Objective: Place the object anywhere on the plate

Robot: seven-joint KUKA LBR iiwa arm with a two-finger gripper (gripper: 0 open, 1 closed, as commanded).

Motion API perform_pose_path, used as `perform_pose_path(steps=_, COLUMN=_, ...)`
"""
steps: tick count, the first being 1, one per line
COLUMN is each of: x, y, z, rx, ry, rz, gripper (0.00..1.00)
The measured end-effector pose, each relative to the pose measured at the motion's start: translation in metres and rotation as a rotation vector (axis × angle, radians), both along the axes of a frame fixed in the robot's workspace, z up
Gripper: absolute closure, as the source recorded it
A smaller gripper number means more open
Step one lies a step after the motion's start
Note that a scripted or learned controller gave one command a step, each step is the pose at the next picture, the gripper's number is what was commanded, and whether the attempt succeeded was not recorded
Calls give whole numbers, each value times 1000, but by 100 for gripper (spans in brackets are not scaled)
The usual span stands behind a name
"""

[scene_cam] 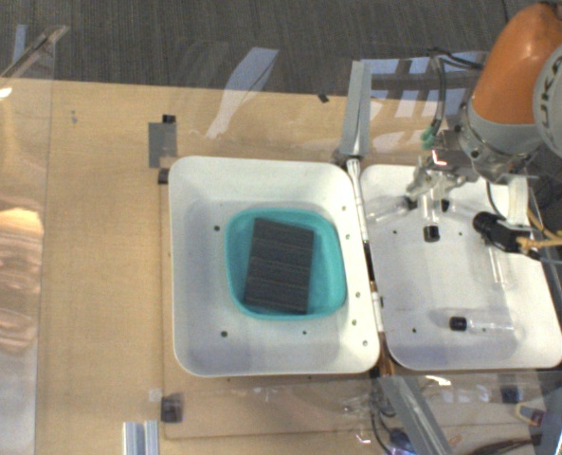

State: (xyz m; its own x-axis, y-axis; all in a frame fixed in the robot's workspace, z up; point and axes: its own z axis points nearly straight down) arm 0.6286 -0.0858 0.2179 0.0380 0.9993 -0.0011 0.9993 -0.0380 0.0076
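A teal plate point(330, 275) sits in the middle of the left white bin point(195, 254). On the plate lies a dark grey ribbed rectangular block point(280, 265), flat, its long side running front to back. My gripper point(430, 209) hangs over the back part of the right bin point(546, 344), well to the right of the plate and apart from the block. Nothing shows in its grasp.
The grey arm with its orange band point(513, 64) reaches in from the upper right, with cables trailing over the right bin. A clear tube-like item with a dark end point(480, 325) lies near that bin's front. A metal post point(354, 112) stands behind the bins' shared wall.
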Motion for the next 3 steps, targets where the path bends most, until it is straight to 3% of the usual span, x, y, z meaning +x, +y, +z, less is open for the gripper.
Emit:
perform_pose_path(steps=1, x=-31, y=86, z=5, rx=1, ry=2, rz=270, gripper=100)
perform_pose_path(steps=2, x=-76, y=153, z=-33, rx=1, ry=4, rz=342, gripper=100)
perform_pose_path(steps=3, x=-75, y=152, z=-33, rx=1, ry=4, rz=341, gripper=0)
